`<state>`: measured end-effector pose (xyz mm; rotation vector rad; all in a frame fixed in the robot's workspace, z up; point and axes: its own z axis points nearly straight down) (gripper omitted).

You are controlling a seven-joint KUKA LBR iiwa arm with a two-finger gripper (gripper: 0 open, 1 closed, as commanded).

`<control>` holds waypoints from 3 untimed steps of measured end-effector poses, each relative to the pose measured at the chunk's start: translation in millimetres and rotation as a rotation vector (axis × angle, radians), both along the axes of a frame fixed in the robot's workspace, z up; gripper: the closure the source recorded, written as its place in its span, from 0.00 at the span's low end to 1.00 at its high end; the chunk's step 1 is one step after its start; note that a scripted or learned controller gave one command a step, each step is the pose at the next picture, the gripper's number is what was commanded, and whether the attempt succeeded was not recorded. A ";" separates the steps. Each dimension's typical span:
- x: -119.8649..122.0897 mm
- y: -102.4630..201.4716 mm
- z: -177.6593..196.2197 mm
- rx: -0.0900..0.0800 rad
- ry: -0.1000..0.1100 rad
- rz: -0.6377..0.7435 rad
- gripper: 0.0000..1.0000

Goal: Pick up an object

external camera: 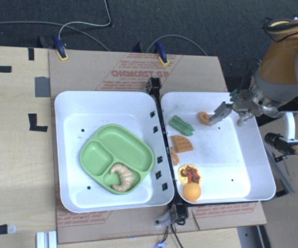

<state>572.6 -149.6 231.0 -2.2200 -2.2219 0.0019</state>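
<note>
Smooth white plastic bins [107, 105] on matt cardboard [190, 74].

— So where are we, a kitchen?

— No, a robotics lab bench. Look at the flat brown cardboard sheet [133, 74] with red printing, held by two blue-and-yellow spring clamps [60, 49] at its far edge.

— And on that cardboard?

— Two shallow white plastic bins [66, 138] side by side, with toy food in them. Black cables [105, 9] trail over the dark carpet beyond the cardboard, black tape marks [34, 123] dot the pale wooden benchtop left of it, and a grey-and-orange industrial robot arm [278, 61] reaches in from its right.
</note>
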 end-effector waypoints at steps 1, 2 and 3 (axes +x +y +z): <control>76.7 0.0 -56.7 0.000 0.001 0.001 0.00; 73.1 -12.8 -141.1 -0.003 -0.010 0.001 0.00; 95.8 38.4 -140.8 -0.005 -0.013 0.002 0.00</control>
